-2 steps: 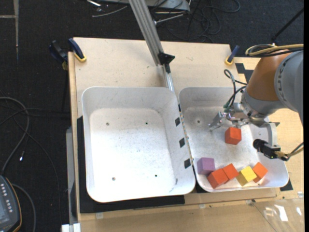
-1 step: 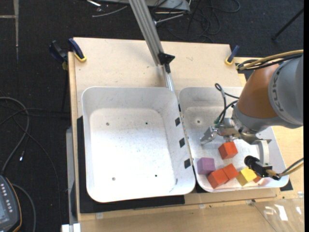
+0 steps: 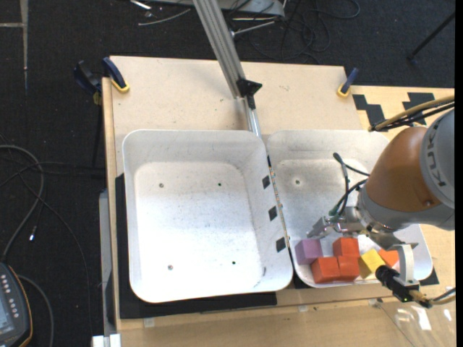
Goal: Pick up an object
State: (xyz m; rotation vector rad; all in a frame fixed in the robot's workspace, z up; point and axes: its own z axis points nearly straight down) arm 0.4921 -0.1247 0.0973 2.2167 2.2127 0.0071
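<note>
White left bin (image 3: 145, 194): bare floor, dark specks. Right bin (image 3: 304, 150): purple block (image 3: 309, 250), red blocks (image 3: 338, 261), yellow block (image 3: 370, 262), orange block (image 3: 388, 256) clustered at near edge. Gripper (image 3: 346, 226) just above red blocks; finger state impossible to tell.

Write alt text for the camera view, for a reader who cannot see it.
A grey robot arm with an orange band reaches from the right into the right white bin, low over a cluster of blocks in its near corner: purple block, red blocks, yellow block. The left white bin sits beside it.
</note>
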